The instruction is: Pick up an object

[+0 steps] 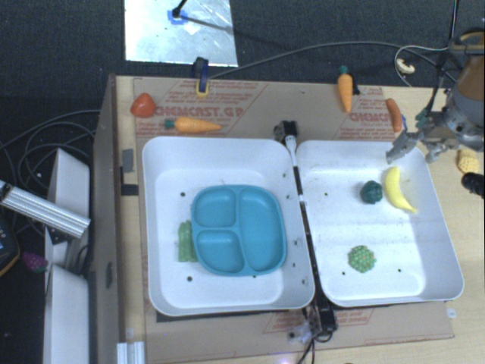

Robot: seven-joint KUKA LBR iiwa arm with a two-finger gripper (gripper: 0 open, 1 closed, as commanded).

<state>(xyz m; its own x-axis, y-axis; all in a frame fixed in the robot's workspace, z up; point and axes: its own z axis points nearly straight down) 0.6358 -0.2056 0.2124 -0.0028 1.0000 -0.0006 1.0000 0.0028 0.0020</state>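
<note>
End effector (416,148) open, empty, above banana (398,189)

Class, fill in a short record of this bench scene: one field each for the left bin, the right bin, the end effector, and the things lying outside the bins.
left bin: blue divided plate, green piece at its left edge
right bin: banana, dark teal ball, green bumpy ball
end effector: above the right bin's far right corner, near the banana, holding nothing
outside bins: tomato, two carrots
</note>
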